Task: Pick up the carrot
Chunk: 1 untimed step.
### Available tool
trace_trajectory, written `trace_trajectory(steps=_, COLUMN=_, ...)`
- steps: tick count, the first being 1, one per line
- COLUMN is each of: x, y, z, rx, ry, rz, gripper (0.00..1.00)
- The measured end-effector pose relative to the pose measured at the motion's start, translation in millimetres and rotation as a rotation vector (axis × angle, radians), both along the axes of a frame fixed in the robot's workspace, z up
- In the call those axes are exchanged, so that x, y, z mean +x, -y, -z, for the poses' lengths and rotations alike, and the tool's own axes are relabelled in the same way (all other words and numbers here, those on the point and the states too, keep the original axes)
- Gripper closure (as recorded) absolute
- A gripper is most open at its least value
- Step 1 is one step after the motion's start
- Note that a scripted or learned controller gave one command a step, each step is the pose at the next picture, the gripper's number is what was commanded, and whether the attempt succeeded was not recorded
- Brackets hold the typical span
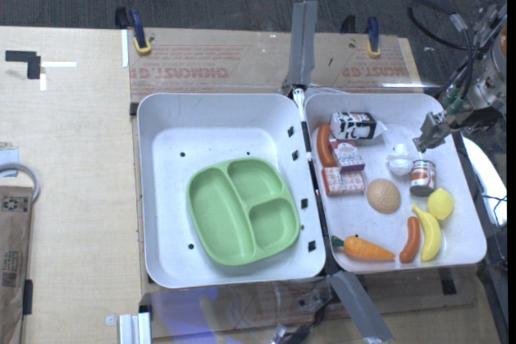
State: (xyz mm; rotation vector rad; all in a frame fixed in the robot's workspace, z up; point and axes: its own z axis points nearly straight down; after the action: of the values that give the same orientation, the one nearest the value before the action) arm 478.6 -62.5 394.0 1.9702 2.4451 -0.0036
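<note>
Carrot [364, 248] lies flat at near-left corner of right bin [476, 254], beside a sausage [410, 240]. Gripper [426, 138] hangs well apart, over far right; can't tell its opening.

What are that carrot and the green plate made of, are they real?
The carrot looks like a toy, probably moulded plastic: even orange, smooth, slightly glossy, with a stubby green tip. The green plate also looks like plastic: one uniform pale green, with rounded moulded dividers forming three compartments and a soft sheen. I can't be certain from a picture alone.
</note>
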Motion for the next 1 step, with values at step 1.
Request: trace_trajectory(steps=1, x=57.1, y=51.6, z=-47.2, rx=0.000, ry=0.000, rz=-0.273, gripper=1.00)
